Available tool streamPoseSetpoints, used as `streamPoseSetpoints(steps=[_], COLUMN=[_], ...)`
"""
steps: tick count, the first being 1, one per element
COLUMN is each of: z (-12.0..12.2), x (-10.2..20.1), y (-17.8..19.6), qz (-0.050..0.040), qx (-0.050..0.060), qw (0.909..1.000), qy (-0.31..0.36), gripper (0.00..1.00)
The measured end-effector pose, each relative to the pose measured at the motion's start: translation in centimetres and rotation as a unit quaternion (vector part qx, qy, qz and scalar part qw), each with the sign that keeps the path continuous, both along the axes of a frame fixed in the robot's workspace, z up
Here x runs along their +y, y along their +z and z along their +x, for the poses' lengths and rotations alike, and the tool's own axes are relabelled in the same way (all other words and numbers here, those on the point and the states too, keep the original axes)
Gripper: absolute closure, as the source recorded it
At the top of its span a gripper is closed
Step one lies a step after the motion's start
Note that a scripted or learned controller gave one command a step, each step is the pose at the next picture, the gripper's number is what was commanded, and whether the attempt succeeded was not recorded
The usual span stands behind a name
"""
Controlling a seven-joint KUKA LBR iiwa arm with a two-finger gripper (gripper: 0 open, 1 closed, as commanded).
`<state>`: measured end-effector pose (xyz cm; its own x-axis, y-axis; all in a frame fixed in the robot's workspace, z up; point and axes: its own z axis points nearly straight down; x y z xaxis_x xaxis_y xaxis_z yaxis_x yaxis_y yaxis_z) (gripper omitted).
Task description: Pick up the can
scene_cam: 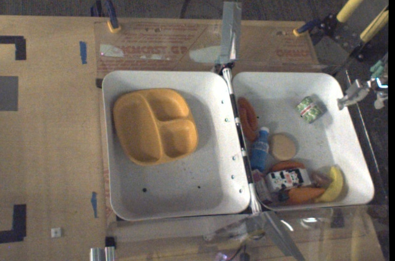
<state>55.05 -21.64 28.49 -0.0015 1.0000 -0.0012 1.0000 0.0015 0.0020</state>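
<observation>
A small can (310, 109) with a green and white label lies tilted in the right bin (345, 149), in its upper right part. It has bare bin floor around it. My gripper (352, 95) hangs at the right bin's upper right rim, a short way right of the can and apart from it. Little of the arm behind it shows at the view's right edge.
The right bin's lower part holds a brown sausage (248, 118), a blue bottle (260, 149), a tan round disc (284, 146), a small carton (289, 178), a carrot (302, 195) and a banana (335, 184). A yellow divided plate (154, 125) lies in the left bin (179, 192).
</observation>
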Motion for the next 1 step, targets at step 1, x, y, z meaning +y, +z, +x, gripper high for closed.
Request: streamPoseSetpoints(steps=[1], z=[-3.05], x=[-0.27], y=[-9.80], qz=[0.0005], qx=[0.001], qw=[0.9999], qy=[0.012], gripper=[0.00])
